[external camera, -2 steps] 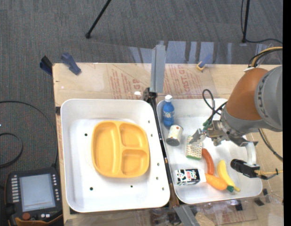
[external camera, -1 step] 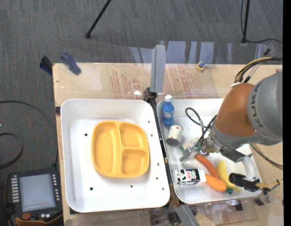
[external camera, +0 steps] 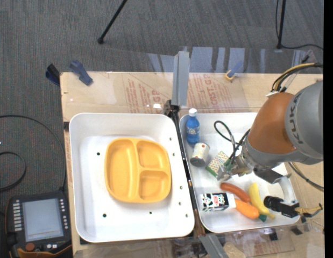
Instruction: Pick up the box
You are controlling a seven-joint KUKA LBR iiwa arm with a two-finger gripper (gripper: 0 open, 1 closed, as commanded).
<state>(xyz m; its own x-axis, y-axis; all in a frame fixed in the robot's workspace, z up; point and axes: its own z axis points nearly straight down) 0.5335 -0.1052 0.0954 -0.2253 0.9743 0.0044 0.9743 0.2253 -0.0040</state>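
So the box (external camera: 218, 163), a small one with a green and white pattern, sat about in the middle of the right bin (external camera: 237, 116), lying a bit crooked. The gripper (external camera: 229, 170) was right at its right-hand edge, low down over it, but honestly the wrist blocked things and I couldn't tell if it was spread or closed up, or whether it had any grip on the box at all.

Just left of the box there was a small can (external camera: 199, 153) tipped over on its side, and above that a blue bottle (external camera: 192, 126) against the bin's left wall. Below the box, a little milk carton (external camera: 215, 201) with a cow print lay near the front edge, with a red-orange sausage-looking thing (external camera: 234, 191), a carrot (external camera: 247, 210) and a banana (external camera: 256, 196) bunched up to its right. A black cable (external camera: 224, 130) looped across the bin behind the box.

The arm (external camera: 287, 128), grey with the orange band, came in from the right over that bin.

The left bin (external camera: 76, 144) held a yellow divided plate (external camera: 138, 170), well apart from the box. Both bins sat on the bench (external camera: 118, 87), and a handheld controller (external camera: 38, 220) lay on the floor at the lower left.
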